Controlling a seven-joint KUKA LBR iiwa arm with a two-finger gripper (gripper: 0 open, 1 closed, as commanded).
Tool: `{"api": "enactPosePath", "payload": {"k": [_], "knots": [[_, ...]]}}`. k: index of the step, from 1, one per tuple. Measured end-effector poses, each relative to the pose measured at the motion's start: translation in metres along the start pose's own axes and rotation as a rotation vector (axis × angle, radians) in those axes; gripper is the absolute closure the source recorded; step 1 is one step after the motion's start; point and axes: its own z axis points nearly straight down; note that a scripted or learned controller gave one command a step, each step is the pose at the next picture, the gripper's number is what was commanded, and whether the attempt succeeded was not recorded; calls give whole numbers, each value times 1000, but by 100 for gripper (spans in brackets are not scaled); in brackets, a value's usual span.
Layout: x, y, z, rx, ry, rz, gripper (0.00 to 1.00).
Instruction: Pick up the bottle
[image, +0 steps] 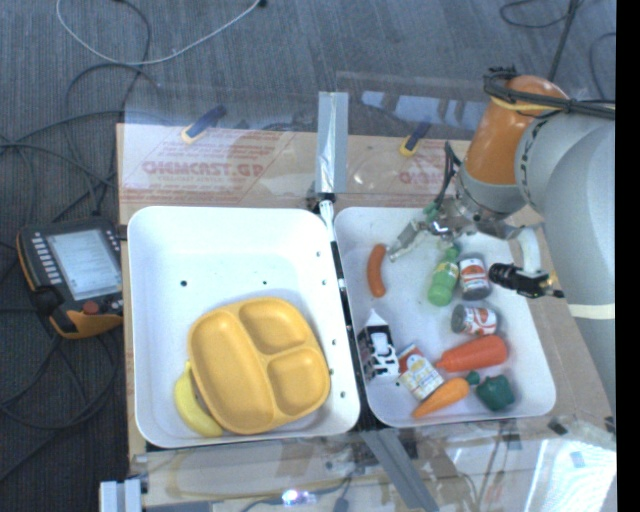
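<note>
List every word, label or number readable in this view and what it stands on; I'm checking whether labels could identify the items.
"CHEMCAST GP", faint and reversed red print: on the clear plastic sheet behind the bins.
Grey handheld control pendant, screen text: too small to read.
Two small cans, labels: blurred.
Small black-and-white carton: blurred.
Green plastic bottle: no readable label.

1 fixed overhead camera looks obliquely onto both bins (140, 300).

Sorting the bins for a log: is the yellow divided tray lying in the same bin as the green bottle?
No, the yellow divided tray lies in the left bin, while the green bottle lies in the right bin.
</note>
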Motion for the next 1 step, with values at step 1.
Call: {"api": "enactPosePath", "payload": {"k": [1], "knots": [[-16, -55, 18, -9, 0, 96, 0]]}}
